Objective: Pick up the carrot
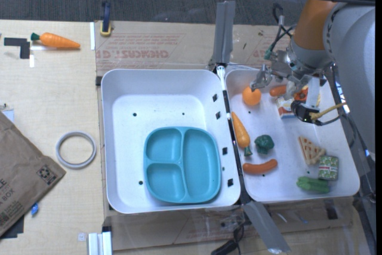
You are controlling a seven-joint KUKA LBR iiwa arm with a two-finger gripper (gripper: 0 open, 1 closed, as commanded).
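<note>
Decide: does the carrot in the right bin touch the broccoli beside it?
Apart. The camera view shows bare white bin floor between the carrot and the broccoli.

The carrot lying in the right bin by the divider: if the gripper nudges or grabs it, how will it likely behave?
The carrot looks like a smooth plastic toy, so probably stiff and light. Its round, tapered body may roll or pivot when nudged, perhaps toward the broccoli. It lies close along the right bin wall, so the gripper fingers may slip off its glossy surface.

"BOX" on brown cardboard box [24, 173]
</note>
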